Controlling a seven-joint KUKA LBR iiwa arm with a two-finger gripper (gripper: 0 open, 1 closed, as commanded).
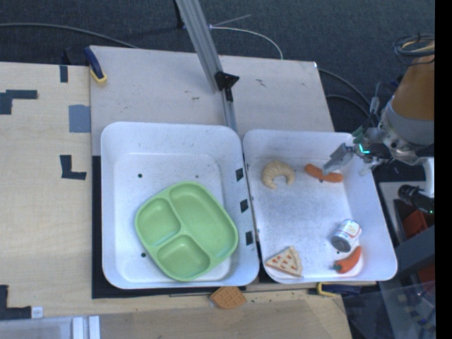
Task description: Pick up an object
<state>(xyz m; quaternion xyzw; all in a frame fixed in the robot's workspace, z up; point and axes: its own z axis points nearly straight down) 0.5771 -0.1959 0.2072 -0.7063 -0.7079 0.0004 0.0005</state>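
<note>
Nothing is picked up yet. The gripper is low at the right bin's top right corner, just beside the little sausage lying there. I cannot tell its grip. The croissant lies near.

Robotics lab, two white bins on a bench, toy food, metal pole, loose cables
</note>
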